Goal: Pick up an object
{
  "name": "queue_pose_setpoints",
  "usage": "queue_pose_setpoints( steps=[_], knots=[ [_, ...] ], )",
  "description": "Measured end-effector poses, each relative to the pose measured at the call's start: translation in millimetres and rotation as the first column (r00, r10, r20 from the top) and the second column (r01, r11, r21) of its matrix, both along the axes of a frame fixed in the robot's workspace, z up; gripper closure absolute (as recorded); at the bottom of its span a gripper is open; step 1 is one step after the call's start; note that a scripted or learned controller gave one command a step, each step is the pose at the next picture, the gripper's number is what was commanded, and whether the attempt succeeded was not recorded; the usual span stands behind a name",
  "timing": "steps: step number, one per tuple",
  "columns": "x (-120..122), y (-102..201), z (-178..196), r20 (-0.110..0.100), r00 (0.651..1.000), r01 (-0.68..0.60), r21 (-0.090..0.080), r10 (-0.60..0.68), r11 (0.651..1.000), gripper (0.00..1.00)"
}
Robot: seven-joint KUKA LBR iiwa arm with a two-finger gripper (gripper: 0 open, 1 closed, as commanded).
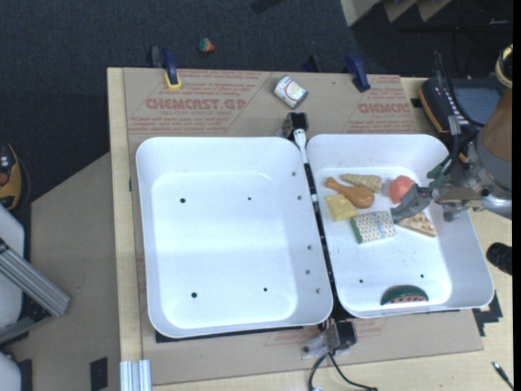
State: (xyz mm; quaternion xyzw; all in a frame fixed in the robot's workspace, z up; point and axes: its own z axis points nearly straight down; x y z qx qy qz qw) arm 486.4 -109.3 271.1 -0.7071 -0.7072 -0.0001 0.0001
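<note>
Left bin (163, 218): white, on the worktop (244, 96). Right bin (456, 259): a drumstick (352, 191), cheese wedge (341, 208), patterned packet (374, 227), red ball (401, 188), and a melon slice (404, 296) near the front wall. My jaws (409, 206) hover beside the packet; whether they are wide or narrow, I cannot tell.

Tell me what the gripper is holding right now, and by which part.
Cannot be told. The gripper sits low in the right bin, at the pizza slice and beside the red ball, but no object shows between its fingers.
</note>
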Motion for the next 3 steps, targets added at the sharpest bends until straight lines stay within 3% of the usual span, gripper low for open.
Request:
queue_pose_setpoints(
  steps=[1,2,3],
  knots=[
    [70,0,-134,-0.008,1.0,-0.003,0.002,0.003,1.0,0.0],
    [76,14,-186,0.003,1.0,-0.001,-0.006,0.001,1.0,0.0],
    [130,9,-183,0.009,1.0,-0.001,-0.004,0.001,1.0,0.0]
  ],
)
